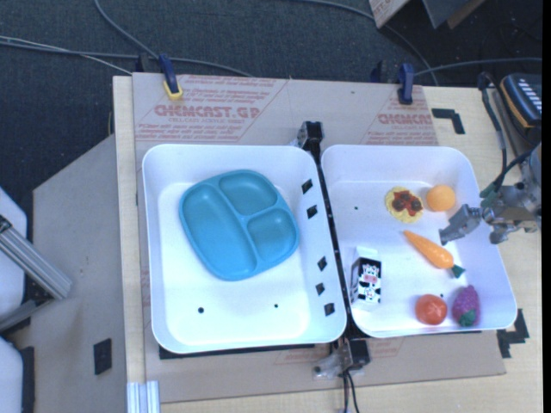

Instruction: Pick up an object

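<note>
We see the pincer (472,224) at the right edge of the frame, hanging over the right rim of the right bin (379,157) with its two fingers spread apart and nothing between them; one dark finger (456,228) points left toward the toy carrot (430,249), which lies just beside it on a slant in the middle right of that bin. We judge the carrot the likeliest thing to lift: it looks like light, hard plastic, smooth and somewhat slippery, tapering to a green tip at the lower right, so we would close across its thicker orange middle, at right angles to its length, rather than on the narrow end where it could squirt out. Counting the right bin, we find six things: one carrot, one small orange ball (441,198) near the upper right, one yellow disc with red topping like a toy pizza (403,204) touching or just beside the ball, one red tomato-like piece (431,309) and one purple grape cluster (466,305) side by side at the lower right, and one small white carton printed with black cow patches (368,280) at the lower left of the bin. The round pieces would likely roll under a poor grip. The left bin (164,299) holds one blue divided plate (238,223) with three compartments, and both bins rest on the surface (129,231).
</note>
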